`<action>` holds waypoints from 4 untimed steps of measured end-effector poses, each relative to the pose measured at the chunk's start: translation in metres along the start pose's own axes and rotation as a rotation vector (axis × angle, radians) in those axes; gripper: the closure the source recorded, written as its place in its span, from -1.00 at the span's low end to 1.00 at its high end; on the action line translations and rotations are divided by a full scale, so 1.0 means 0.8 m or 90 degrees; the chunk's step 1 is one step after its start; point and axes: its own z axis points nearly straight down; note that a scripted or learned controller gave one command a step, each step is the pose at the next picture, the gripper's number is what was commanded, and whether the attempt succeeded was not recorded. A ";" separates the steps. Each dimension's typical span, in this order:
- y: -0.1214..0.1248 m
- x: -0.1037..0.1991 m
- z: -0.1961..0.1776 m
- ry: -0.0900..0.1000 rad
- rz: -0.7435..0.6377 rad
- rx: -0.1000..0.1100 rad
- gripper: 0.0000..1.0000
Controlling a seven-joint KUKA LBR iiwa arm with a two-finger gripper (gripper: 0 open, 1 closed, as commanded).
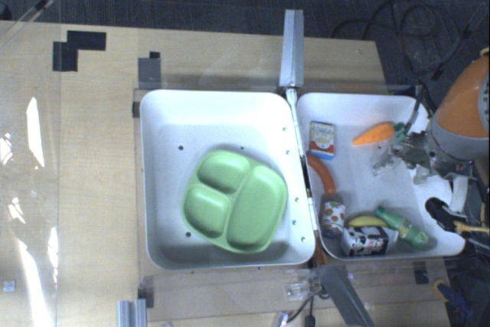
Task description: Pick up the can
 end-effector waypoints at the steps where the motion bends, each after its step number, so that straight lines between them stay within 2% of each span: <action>1: 0.003 0.002 -0.015 0.000 -0.005 -0.004 1.00; 2: 0.003 0.002 -0.015 0.000 -0.005 -0.004 -1.00; 3: -0.032 -0.010 -0.005 0.000 0.010 0.000 -1.00; 4: -0.044 -0.012 0.014 0.002 0.021 -0.004 -1.00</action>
